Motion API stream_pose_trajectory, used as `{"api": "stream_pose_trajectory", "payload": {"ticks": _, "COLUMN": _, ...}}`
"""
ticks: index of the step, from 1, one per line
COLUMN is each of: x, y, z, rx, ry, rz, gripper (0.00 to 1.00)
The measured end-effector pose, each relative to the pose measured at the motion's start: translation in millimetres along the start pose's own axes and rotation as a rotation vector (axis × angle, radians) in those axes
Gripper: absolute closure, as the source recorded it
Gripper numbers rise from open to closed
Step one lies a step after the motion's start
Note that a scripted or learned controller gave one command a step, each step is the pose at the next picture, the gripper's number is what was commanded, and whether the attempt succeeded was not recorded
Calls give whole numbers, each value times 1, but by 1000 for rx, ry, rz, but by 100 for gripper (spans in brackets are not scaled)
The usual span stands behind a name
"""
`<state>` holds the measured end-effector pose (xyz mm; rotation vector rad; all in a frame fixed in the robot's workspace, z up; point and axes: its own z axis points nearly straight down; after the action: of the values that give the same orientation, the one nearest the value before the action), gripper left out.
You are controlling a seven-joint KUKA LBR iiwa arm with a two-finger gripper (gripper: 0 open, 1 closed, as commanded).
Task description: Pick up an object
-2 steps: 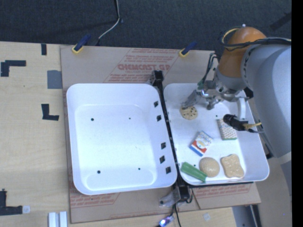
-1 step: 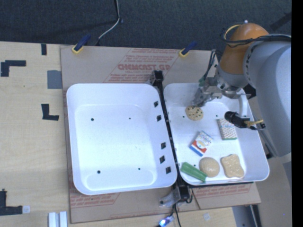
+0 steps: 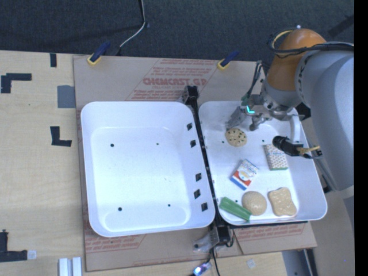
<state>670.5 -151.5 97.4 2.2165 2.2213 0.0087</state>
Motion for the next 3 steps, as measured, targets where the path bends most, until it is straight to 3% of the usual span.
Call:
{"api": "stream_pose_trajectory", "payload": {"ticks": 1, "x": -24, "y": -1, "z": -67, "rx": 2, "ry": -4, "rz": 2, "gripper": 0}}
{"api": "stream_pose_trajectory", "payload": {"ticks": 2, "x": -33, "y": -1, "z": -103, "rx": 4, "ry": -3, "rz": 1, "gripper": 0}}
{"api": "stream_pose_trajectory", "payload": {"ticks": 3, "x": -74, "y": -3, "z": -63, "rx": 11, "ry": -3, "rz": 4, "gripper": 0}}
